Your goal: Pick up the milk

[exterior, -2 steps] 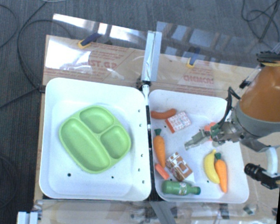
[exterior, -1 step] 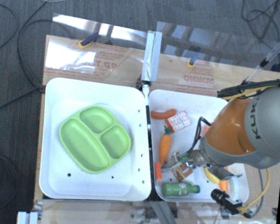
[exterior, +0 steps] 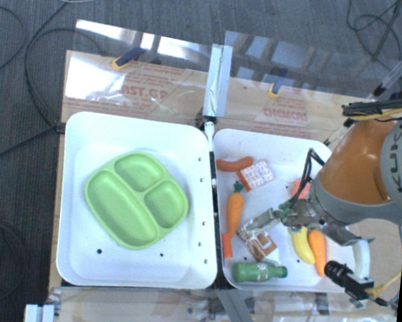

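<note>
The milk (exterior: 262,244) is a small white carton with brown markings. It lies in the right bin (exterior: 282,146) near the front wall, just above a green bottle (exterior: 260,272). My gripper (exterior: 258,224) reaches in from the right and hangs low over the carton's upper left end, touching it or nearly so. The grey and orange arm (exterior: 354,174) covers the bin's right side. The carton rests on the bin floor.
Around the carton lie an orange carrot (exterior: 234,208), a sausage (exterior: 234,163), a red-checked box (exterior: 257,174), a yellow banana (exterior: 301,245) and another carrot (exterior: 316,251). The left bin (exterior: 76,178) holds a green divided plate (exterior: 137,198).
</note>
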`<state>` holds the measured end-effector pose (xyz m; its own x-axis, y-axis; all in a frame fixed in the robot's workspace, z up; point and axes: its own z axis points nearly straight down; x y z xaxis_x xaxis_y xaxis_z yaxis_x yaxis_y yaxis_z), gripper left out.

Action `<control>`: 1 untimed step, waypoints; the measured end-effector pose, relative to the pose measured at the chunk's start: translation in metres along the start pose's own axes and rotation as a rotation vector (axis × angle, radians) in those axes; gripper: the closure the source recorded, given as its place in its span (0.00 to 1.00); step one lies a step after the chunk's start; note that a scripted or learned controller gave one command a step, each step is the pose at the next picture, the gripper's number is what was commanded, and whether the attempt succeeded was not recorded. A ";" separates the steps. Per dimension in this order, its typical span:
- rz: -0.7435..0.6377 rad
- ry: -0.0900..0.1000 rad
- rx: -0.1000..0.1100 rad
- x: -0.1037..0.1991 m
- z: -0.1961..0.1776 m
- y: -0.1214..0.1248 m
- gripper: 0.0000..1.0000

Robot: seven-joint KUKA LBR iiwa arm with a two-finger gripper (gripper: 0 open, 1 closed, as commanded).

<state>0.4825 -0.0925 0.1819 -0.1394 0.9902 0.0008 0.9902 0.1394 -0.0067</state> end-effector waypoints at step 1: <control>0.045 0.000 -0.011 -0.016 0.093 0.001 0.00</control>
<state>0.4853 -0.1081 0.0889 -0.0950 0.9955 0.0005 0.9955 0.0950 0.0044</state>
